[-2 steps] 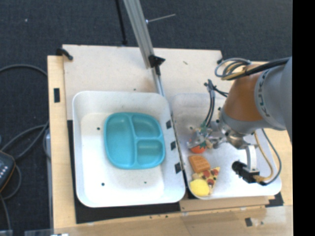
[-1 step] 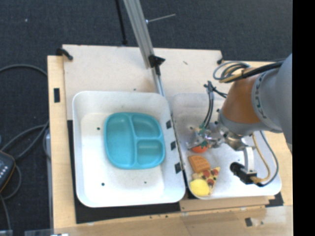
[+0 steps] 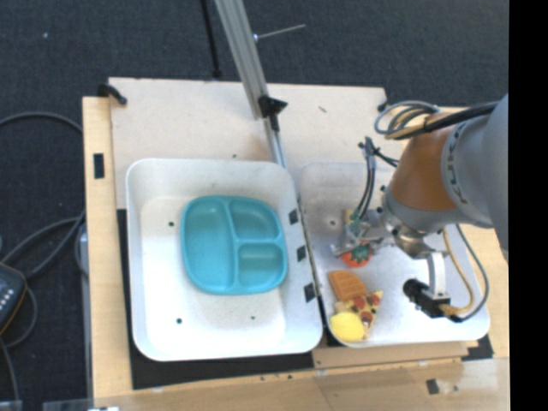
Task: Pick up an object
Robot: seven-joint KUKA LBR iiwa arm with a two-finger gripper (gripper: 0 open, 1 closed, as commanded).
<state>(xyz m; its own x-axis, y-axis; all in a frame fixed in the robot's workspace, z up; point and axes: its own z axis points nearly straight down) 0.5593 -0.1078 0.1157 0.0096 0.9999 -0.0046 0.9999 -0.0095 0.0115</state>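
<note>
My gripper [image 3: 354, 240] is low in the right bin [image 3: 321, 187], near its left middle, with the grey arm and orange band [image 3: 419, 178] reaching in from the right. A small red and green object [image 3: 356, 254] lies directly under the gripper tip, partly hidden by it. Nearer the front of the same bin lie an orange block [image 3: 345, 282], a small multicoloured piece [image 3: 371, 302] and a yellow rounded object [image 3: 345, 325] at the front left corner.
The left bin [image 3: 154, 315] holds a teal divided plate [image 3: 233, 245]. A slanted metal post [image 3: 244, 45] rises behind the bins. Black cables and a black fitting [image 3: 425, 296] hang off the arm over the right bin's right side.
</note>
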